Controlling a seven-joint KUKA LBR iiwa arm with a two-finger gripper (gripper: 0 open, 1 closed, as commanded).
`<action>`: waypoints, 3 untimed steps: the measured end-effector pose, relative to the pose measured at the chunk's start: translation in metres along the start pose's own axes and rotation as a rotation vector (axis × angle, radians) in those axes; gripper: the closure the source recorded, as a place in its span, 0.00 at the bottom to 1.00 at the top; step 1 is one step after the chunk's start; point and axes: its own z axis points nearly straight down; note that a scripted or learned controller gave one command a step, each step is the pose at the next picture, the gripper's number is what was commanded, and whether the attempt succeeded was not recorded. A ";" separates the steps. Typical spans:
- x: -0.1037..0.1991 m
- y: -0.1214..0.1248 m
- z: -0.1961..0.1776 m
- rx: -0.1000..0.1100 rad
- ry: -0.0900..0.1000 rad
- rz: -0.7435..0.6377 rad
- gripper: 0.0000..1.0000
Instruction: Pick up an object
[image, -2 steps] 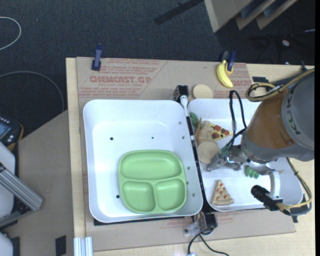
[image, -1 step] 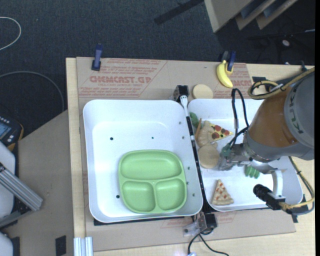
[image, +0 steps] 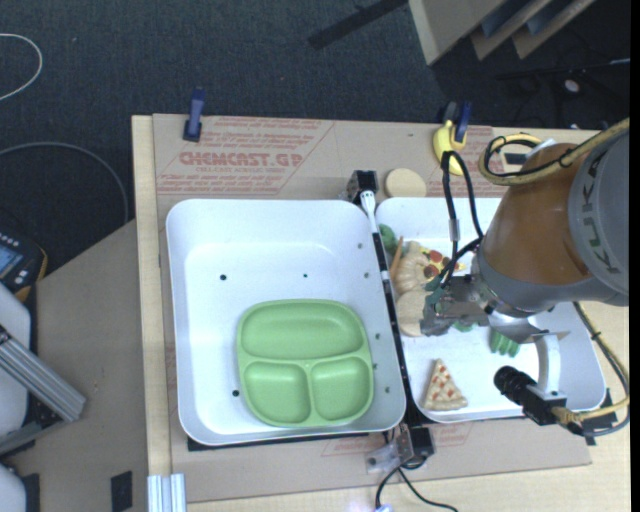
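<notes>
Pizza slice (image: 445, 386) in right bin (image: 590, 375), gripper (image: 443, 312) above, apart.

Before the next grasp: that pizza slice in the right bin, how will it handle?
The pizza slice looks like a toy, so probably rigid and light. It lies flat on the right bin floor, so it's unlikely to roll, though a flat wedge may be hard to get under and could slide when pushed. It sits clear of the gripper.

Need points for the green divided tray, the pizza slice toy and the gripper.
green divided tray (image: 303, 360): camera view, on the ridge where its three compartments meet, left bin.
pizza slice toy (image: 443, 387): camera view, middle of the slice, near edge of right bin.
gripper (image: 447, 308): camera view, dark gripper body above right bin.
</notes>
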 end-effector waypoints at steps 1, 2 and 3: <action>0.076 0.003 -0.148 -0.011 0.002 -0.004 1.00; 0.122 0.003 -0.227 -0.004 0.001 0.001 1.00; 0.072 0.002 -0.271 -0.001 -0.004 0.013 1.00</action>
